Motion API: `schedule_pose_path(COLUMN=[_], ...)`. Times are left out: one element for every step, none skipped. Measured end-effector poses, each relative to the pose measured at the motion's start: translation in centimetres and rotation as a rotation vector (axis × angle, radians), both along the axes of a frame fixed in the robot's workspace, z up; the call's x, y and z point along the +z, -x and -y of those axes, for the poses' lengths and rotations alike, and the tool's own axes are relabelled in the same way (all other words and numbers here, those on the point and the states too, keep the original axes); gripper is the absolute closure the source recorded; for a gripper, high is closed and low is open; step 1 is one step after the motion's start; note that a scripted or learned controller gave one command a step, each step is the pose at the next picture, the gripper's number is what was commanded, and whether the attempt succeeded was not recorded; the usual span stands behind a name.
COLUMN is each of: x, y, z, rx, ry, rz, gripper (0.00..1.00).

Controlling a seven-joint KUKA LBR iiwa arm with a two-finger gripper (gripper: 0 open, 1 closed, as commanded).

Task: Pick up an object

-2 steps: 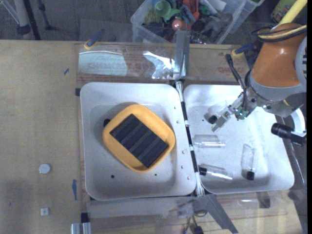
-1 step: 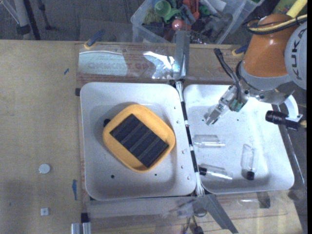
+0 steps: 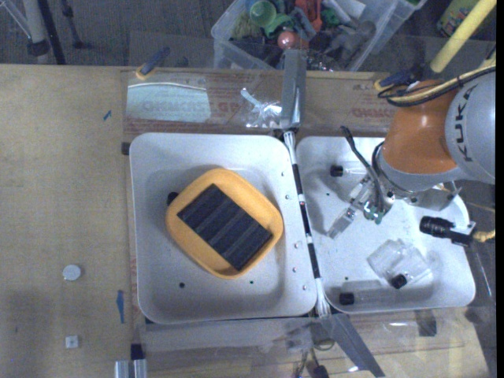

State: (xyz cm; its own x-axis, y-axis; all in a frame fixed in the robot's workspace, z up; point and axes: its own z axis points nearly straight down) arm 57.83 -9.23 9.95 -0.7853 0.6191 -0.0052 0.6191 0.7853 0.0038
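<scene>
My gripper (image 3: 344,222) hangs low over the middle of the right bin (image 3: 441,294), pointing toward its left side, with nothing visibly in it. A clear plastic piece (image 3: 396,260) with a small black part lies to its lower right. A clear tube with a black cap (image 3: 376,296) rests along the bin's front wall. A small black item (image 3: 336,170) sits near the bin's back left. In the left bin (image 3: 150,290) lies a yellow pad with a black ribbed panel (image 3: 224,222), tilted diagonally.
The divider between the two bins (image 3: 303,219) runs just left of my gripper. Behind the bins sit a cardboard strip with clear wrapping (image 3: 260,110) and a clear tub of toys (image 3: 315,18). The wooden bench (image 3: 55,172) spreads to the left.
</scene>
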Motion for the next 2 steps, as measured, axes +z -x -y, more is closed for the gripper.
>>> schedule_pose_path(x=[1.08, 1.07], y=[-0.16, -0.16], z=[0.01, 0.01], rx=[-0.002, -0.002], ry=[0.000, 0.000], rz=[0.007, 0.007], gripper=[1.00, 0.00])
